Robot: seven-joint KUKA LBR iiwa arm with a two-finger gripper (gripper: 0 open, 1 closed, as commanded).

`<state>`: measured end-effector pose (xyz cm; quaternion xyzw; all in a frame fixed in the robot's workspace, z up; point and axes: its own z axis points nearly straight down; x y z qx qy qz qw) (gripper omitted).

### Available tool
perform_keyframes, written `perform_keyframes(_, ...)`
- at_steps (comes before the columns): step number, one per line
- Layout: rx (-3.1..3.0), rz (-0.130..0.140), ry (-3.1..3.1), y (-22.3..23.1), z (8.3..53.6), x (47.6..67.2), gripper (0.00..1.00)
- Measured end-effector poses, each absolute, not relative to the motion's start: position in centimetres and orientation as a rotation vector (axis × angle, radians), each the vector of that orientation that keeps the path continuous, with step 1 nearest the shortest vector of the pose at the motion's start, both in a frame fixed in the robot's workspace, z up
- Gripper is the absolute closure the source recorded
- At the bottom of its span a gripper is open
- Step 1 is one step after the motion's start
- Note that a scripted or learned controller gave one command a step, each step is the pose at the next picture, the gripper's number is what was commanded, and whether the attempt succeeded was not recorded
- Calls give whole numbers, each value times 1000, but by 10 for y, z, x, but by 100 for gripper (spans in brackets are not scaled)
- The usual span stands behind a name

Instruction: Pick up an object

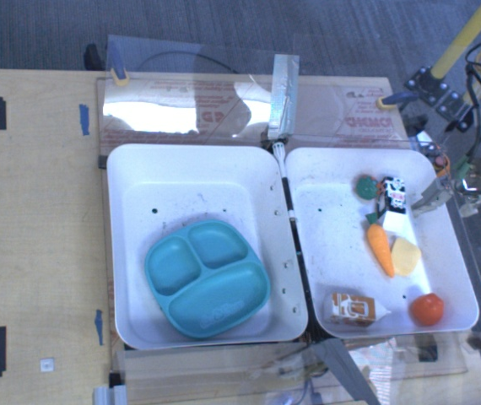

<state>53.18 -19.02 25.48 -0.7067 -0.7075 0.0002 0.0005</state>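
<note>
Nearest the camera, along the front wall of the right bin (464,268), lie a small tan-and-white carton (352,308) and, well to its right in the front right corner, a red tomato (427,309). In the left bin (122,226), a teal divided plate (208,278) with three compartments rests on the floor toward the front, set at a slant; nothing lies in its compartments.

Farther back in the right bin, an orange carrot (381,249) lies lengthwise, its tip pointing to the front, with a pale yellow rounded piece (406,256) touching its right side. Beyond the carrot's top stands a small black-and-white figure (394,195), and just to the left of it sits a dark green round object (365,186). These pieces are the candidates for picking; all rest on the bin floor.

At the right rim of the right bin, level with the figure, the pincer (436,194) shows as a grey metal part reaching in from the right, near the black-and-white figure. Whether its fingers are spread or closed cannot be told, and nothing is seen between them.

Behind both bins a clear plastic sheet (190,108) lies over the wooden surface (29,226), with a grey strip (283,95) at the centre. A yellow pole (472,28) crosses the far right corner.
</note>
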Motion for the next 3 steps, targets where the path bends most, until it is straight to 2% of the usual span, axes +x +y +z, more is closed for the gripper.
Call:
perform_keyframes(1, -2067, -9, -2387, -173, 91, 521, 0)
perform_keyframes(2, -2083, -14, -2395, -177, 106, 524, 100)
perform_keyframes(3, -2162, -20, -2310, -208, 96, 532, 100)
